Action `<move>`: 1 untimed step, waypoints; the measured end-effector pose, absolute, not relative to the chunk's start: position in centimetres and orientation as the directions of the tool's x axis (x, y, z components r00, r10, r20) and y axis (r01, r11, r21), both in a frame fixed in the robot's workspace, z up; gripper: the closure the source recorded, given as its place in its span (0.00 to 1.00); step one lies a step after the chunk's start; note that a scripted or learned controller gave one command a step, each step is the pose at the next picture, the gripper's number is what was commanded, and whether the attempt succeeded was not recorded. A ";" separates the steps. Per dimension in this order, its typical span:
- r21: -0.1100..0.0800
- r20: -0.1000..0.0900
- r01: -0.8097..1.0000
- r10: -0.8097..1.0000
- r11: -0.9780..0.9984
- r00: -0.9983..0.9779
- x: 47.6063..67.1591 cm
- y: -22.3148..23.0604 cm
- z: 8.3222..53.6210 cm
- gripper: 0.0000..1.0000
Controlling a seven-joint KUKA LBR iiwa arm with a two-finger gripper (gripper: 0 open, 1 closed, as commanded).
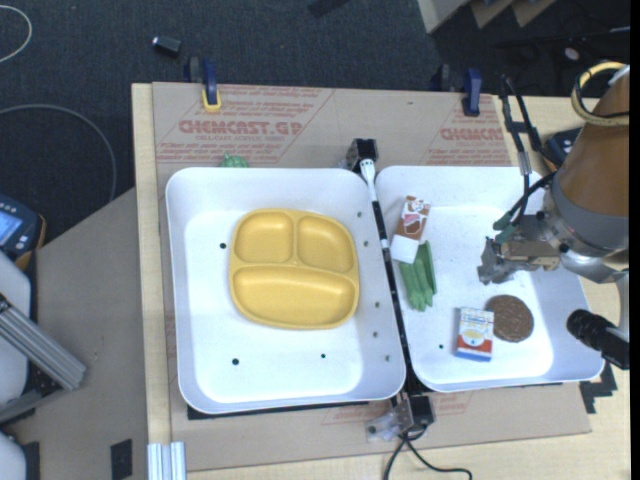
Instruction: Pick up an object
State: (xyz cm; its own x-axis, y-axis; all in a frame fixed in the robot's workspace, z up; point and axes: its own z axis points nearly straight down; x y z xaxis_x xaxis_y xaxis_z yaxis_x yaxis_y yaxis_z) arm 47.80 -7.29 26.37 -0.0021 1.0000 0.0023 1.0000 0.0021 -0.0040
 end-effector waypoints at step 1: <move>-0.004 0.003 1.000 1.000 0.006 -0.006 47.9 -1.9 25.4 1.00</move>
